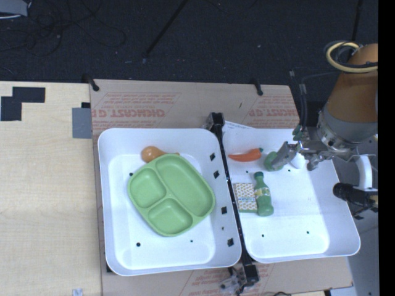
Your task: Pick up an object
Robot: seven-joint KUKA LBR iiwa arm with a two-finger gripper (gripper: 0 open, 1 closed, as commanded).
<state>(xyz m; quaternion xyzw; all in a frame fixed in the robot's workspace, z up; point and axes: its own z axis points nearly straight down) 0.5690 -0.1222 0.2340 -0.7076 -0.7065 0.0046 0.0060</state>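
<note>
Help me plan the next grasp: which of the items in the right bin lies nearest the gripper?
The orange carrot-shaped toy, just left of the gripper; the green bottle and patterned card lie lower down.

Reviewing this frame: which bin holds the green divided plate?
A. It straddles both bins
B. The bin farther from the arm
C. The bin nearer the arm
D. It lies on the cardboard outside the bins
B: the green divided plate lies inside the left-hand bin, while the arm reaches in over the other bin.
</note>
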